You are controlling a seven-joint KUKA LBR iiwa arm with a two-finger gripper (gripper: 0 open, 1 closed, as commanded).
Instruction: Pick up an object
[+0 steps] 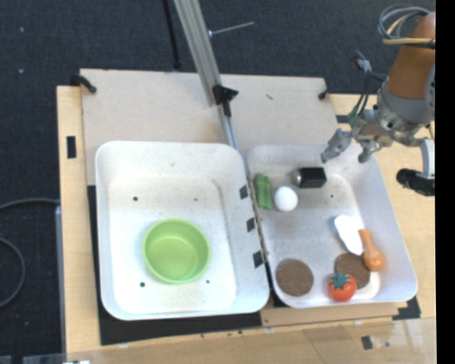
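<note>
The tool (351,147) hung over the far right corner of the right white plastic bin (390,226), its two pale fingers splayed apart and released, nothing between them. That spot looked like a hover above the bin's rim, clear of the clutter, from which a descent could be chosen.

Nearest it lay the small black block (311,177), just beside the far wall; judged the likeliest thing to be picked up, its long axis ran roughly left to right across the view. Just beyond sat a white ball (286,199) touching a green pod-shaped toy (262,191), which lay lengthwise against the bin's left wall.

Toward the near edge were a white oblong piece (348,233), an orange carrot-like toy (371,252), two brown round discs (294,277) and a red tomato toy (341,287), crowded together.

The left white bin (121,165) held a lime-green plastic bowl (177,250), upright. Both bins rested on the pale wooden tabletop (152,101).
</note>
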